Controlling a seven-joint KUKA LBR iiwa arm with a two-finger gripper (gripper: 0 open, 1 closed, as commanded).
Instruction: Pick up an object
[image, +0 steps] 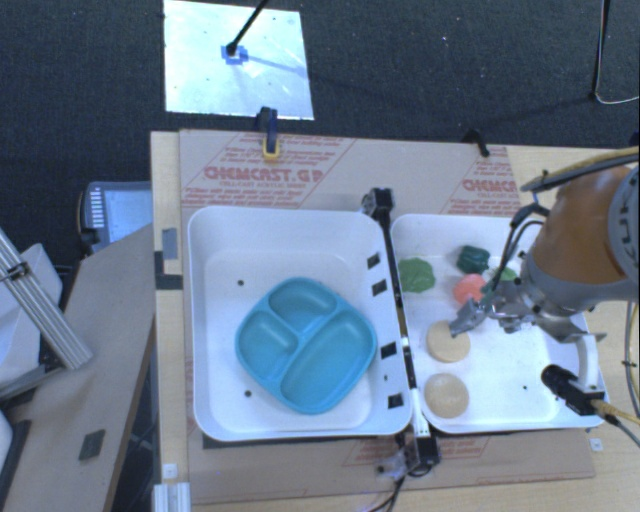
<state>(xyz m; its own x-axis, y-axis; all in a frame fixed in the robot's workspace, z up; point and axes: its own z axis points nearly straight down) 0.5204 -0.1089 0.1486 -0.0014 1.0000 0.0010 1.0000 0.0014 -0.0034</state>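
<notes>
You see the hand (468, 322) low over the right bin (500, 405), reaching in from the right edge with its dark fingers pointing toward the divider between the two bins. Its tips sit just at the upper right edge of a round cream disc (448, 343), and they seem to touch it or hang right above it; you cannot tell which from this slant. Whether the fingers are spread or pressed together cannot be told either, since they blur into one dark shape. Nothing shows clearly between them.

In the right bin, the cream disc lies near the middle of the left half. A second, tan disc (446, 394) lies nearer the front left corner, apart from the first. An orange-pink piece (468, 289) sits just behind the hand, partly covered by it. A light green leafy piece (417, 274) lies toward the back left corner, and a dark green piece (473, 259) sits near the back edge, just beside the arm's cables.

In the left bin (215, 300), a blue divided plate (305, 344) with three compartments rests turned at a slant, near the middle and toward the front. Both bins stand side by side on the desk (165, 290).
</notes>
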